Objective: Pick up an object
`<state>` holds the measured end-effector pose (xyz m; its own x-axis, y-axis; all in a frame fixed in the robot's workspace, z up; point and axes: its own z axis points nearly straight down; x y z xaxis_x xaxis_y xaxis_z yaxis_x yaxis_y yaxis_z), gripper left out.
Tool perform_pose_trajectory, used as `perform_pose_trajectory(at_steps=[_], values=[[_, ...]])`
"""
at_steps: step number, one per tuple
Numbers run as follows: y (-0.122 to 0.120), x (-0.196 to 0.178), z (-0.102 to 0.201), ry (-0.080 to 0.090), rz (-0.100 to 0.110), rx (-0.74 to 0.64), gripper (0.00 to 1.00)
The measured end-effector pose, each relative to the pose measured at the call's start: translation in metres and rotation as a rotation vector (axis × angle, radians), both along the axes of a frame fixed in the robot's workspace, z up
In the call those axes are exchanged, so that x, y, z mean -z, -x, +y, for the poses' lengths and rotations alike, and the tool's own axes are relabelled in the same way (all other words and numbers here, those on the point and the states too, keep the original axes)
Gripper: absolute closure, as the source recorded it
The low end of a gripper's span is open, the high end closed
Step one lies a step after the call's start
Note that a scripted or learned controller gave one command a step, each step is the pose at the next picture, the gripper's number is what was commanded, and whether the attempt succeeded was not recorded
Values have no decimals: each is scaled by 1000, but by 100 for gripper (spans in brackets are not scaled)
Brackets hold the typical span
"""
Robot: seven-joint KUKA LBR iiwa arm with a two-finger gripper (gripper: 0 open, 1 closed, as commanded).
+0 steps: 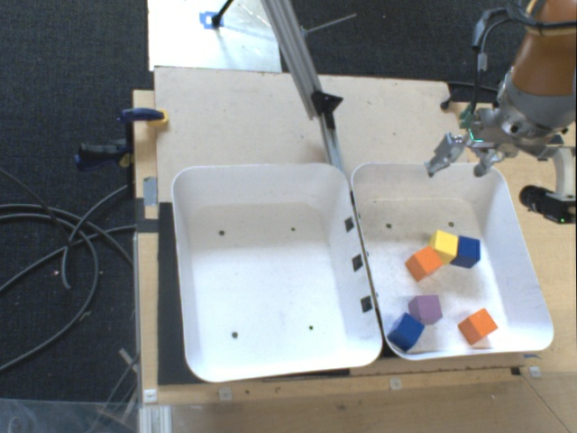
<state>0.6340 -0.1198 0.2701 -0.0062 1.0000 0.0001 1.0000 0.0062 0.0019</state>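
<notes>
Up at 1 o'clock we've got the gripper [465, 156] hanging open, nothing in it, cubes [442, 242] sitting around 5 o'clock in the right bin [514, 215].

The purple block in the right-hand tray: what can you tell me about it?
The purple block is a small cube with a matte, muted violet look, maybe painted wood or foam. It sits slightly turned on the floor of the right white bin, toward the near end. A blue block lies against its near-left corner; an orange block lies apart on its right. The hand is far from it.
</notes>
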Motion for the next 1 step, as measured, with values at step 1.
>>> perform_pose_trajectory(at_steps=[1], values=[[40, 166, -27, 0, 7, 6, 0]])
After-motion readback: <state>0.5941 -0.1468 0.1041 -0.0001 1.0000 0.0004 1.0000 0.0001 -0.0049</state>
